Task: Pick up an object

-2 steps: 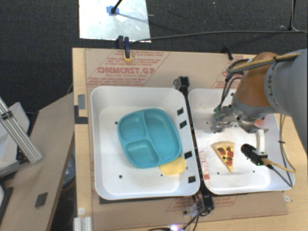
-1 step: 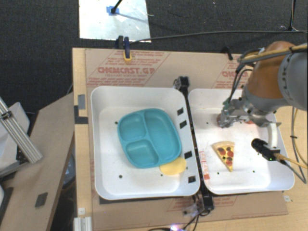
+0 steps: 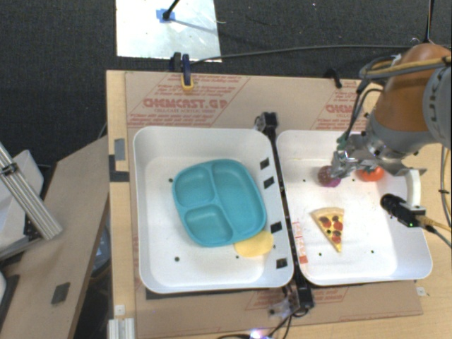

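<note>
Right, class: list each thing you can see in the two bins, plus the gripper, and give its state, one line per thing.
Blue tray: flat, right way up, in the left bin.
Yellow disc: flat, partly under the tray.
Pizza slice: flat in the right bin.
Purple thing: under the gripper.
Orange thing: partly hidden by the arm.
Gripper: low over the purple thing.

right bin [image 3: 367, 268] — pizza slice [image 3: 331, 227] | left bin [image 3: 159, 189] — teal tray [image 3: 219, 201]
</note>
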Action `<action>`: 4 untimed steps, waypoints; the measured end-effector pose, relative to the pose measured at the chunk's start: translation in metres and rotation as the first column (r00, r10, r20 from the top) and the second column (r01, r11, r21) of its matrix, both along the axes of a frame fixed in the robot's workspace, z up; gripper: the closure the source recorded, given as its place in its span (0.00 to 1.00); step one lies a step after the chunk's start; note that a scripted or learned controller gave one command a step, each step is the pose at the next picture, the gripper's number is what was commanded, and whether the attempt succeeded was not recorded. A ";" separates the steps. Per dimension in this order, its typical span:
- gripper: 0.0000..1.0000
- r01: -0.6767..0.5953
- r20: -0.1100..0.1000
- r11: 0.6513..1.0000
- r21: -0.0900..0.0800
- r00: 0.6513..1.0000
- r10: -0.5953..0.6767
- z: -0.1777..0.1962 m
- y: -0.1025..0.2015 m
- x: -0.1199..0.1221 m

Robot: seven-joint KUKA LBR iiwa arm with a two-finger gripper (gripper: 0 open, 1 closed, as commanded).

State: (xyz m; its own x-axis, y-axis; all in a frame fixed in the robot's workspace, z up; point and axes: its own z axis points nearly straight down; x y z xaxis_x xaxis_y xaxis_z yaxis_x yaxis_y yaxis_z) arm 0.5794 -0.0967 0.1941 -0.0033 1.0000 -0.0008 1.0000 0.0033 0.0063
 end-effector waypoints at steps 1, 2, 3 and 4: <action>1.00 0.000 0.000 1.000 0.000 1.000 0.000 0.041 0.000 0.002; 1.00 -0.006 -0.005 1.000 0.003 1.000 0.006 0.040 0.055 -0.011; 1.00 -0.006 -0.005 1.000 0.003 1.000 0.006 0.035 0.100 -0.014; 1.00 -0.007 -0.006 1.000 0.003 1.000 0.007 0.024 0.159 -0.012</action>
